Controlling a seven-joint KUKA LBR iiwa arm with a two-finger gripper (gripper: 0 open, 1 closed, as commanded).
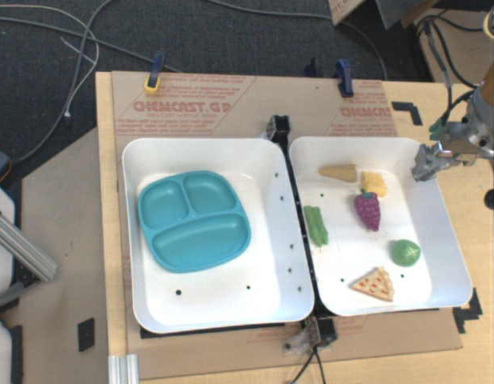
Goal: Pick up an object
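The task names no particular object. The candidates lie in the right bin [447, 238]: a purple grape bunch [368, 210] near the middle, a yellow block [374, 183] touching its upper end, a tan wedge [338, 173] just to the left of the block, a green pod [315, 225] close to the bin's left wall, a green ball [405, 252] toward the lower right, and a pizza slice [375, 284] near the bottom rim.

The gripper [427, 165] sits at the upper right corner of the right bin, over the rim and apart from every object. Nothing is between its fingers; whether they are spread or closed cannot be determined at this size.

Judgement: the arm is parked at the bin edge so that the objects stay unobstructed for the overhead camera, and the pick is not yet begun.

Clearance: the ball and the pizza slice each have bare floor on all sides and appear the easiest targets. The grape bunch and block touch, so a descent there risks disturbing both. The pod leaves little room on its wall side.

The left bin [150, 294] holds a teal divided plate [194, 220].
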